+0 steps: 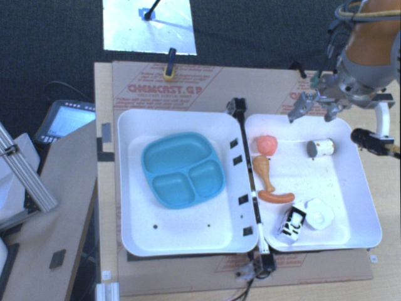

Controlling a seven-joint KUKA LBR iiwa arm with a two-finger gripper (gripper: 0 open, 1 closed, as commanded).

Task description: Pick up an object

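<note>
My gripper [315, 112] hangs over the far edge of the right bin [365, 199], its two fingers spread open with nothing between them. Below it in that bin lie a pink ball [267, 145] and a small white cylinder with a grey end [321, 147]. Nearer the divider lie an orange drumstick [264, 172] and an orange sausage [276, 197]. A white round piece [318, 214] and a black-and-white box [291, 223] sit at the bin's near edge.
The left bin [133, 231] holds a blue divided plate [183, 168]. A black clip strip [245, 168] joins the two bins. A yellow clamp [169, 71] and a shiny sheet [149, 17] lie behind them, and a tablet [62, 121] at far left.
</note>
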